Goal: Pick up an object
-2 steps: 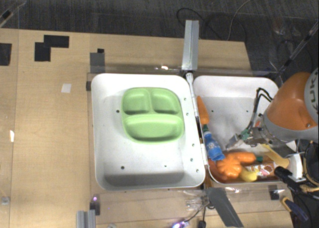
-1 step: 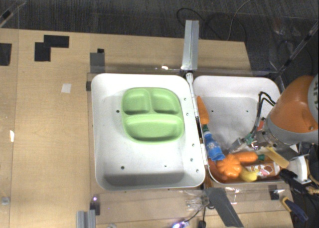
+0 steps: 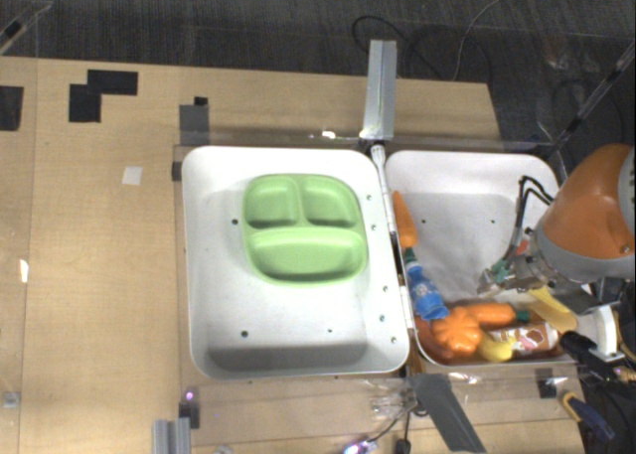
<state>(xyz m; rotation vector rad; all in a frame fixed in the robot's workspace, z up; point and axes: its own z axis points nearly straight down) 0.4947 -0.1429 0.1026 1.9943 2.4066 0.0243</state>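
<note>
Toys (image 3: 477,328) beneath arm (image 3: 586,228) (jaws obscured)

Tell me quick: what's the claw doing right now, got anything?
Claw: low over the right bin beside the toys; open or closed cannot be told.

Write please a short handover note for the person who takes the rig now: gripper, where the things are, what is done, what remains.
Gripper: low in the right bin, above the pile; open or shut cannot be told, nothing seen held.
Things: orange toy, blue bottle, carrot-like piece and other small items lie along the right bin's near and left sides. Green divided plate lies in the left bin.
Done: arm has reached the pile.
Left: grasp one object and lift it.
</note>
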